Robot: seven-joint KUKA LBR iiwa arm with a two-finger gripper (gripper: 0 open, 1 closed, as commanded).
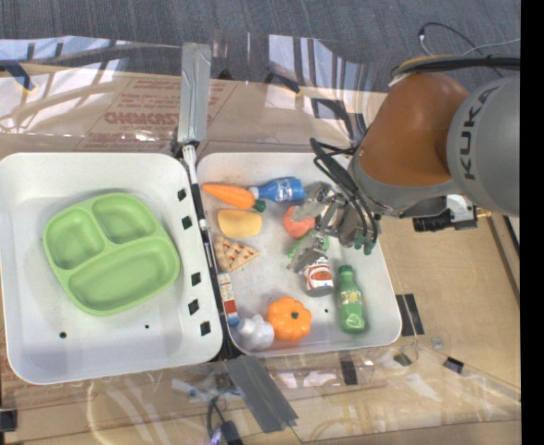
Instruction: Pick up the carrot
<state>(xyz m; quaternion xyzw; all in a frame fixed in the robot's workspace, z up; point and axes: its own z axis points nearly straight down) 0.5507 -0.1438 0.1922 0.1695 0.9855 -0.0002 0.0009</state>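
Jaws (310, 247) above right bin (383, 290), carrot (227, 195) well apart.

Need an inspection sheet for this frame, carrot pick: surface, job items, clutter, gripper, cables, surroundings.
Surface: two white bins side by side; left bin holds a green divided plate.
Job's things: carrot lies in the right bin, upper left corner, tip pointing left, beside a blue bottle.
Clutter: yellow piece, pizza slice, pumpkin, green bottle, small can, red item.
Grippers: gripper low over the right bin's middle, apart from the carrot.
Cables: black cables loop by the wrist.
Surroundings: cardboard behind the bins.
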